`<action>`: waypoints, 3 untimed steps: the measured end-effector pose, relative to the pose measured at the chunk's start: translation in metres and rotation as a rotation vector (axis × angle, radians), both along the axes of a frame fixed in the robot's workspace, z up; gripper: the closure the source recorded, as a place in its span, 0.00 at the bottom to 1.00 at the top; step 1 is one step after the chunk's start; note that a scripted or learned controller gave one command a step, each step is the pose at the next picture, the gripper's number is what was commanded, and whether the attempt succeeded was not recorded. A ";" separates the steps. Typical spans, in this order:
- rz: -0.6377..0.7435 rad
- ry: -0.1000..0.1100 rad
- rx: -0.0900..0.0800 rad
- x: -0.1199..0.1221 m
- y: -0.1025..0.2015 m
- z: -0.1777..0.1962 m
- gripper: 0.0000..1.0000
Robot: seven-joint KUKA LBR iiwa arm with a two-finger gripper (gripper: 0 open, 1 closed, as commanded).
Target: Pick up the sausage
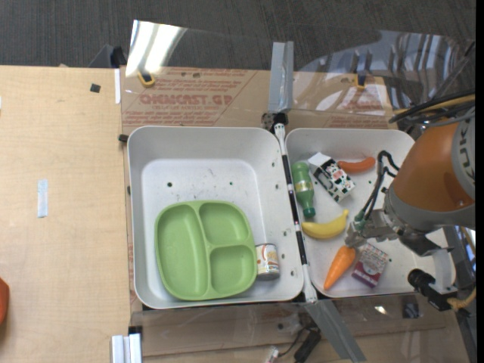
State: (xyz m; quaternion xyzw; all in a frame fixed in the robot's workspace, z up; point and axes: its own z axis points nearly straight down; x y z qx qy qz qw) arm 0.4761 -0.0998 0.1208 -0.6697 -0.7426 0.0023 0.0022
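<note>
**Arm low in the right bin, sausage up at the far wall**

While the grey arm with its orange band (442,174) leaned in from the right, the tool (361,233) sat down in the right bin (393,133), just above the carrot (339,266) and beside a small pinkish packet (369,265). From where I stood I could not tell how it was set, so I made no call on that. Nothing I could see was caught in it.

The sausage (355,164) lay well apart from the tool, up near the far wall of that same bin, orange-red and stretched sideways. Just in front of it sat a black-and-white carton (331,177), tilted. A green bottle (303,189) lay along the bin's left wall, and a banana (325,227) curved below it, near the tool and between the bottle and the carrot.

Over in the left bin (198,136), a green divided plate (206,249) filled the near half, with a small can (267,262) lying on its side, touching the plate's right edge. Both bins sat side by side on the bench (60,203), with brown cardboard (189,97) behind them.
</note>
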 end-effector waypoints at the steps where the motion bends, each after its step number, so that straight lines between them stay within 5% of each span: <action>1: 0.000 0.000 0.000 0.000 0.000 0.000 0.00; 2: -0.021 -0.003 -0.001 0.001 0.067 0.069 0.00; 3: -0.159 -0.002 0.000 0.000 -0.024 -0.015 0.00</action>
